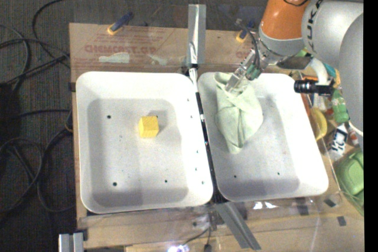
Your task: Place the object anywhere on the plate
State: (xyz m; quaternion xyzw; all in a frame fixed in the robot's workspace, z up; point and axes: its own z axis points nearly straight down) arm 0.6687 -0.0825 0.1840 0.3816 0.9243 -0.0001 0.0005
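1. Bins side by side: left bin (94, 186), right bin (283, 180).
2. Yellow block (149, 126) sits mid left bin, alone.
3. Pale green cloth (239, 115) hangs bunched over right bin.
4. Gripper (241, 77) above, fingers pinched on cloth's top corner.

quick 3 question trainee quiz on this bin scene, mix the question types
1. True or false: the yellow block lies in the left bin.
2. What lies in the right bin? A) pale green cloth B) red cup C) metal spoon
3. Fill in: the claw is at the cloth's ____ end, top or bottom in the view.

Key
1. True
2. A
3. top
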